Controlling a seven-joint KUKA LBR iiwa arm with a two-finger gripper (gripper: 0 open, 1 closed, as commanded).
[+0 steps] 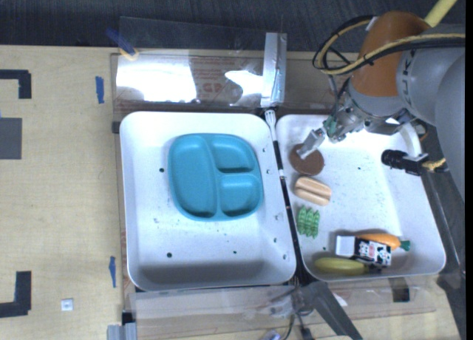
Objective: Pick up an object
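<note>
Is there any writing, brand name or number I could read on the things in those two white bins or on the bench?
No text here can be read.
Small box in the right bin: black and white print, too blurred to read.
Clear panel behind the left bin: faint reddish marks, washed out by glare.
Blue plate: no writing seen.

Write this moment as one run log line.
claw: over brown disc | hold: unclear | right bin: five more items
</note>
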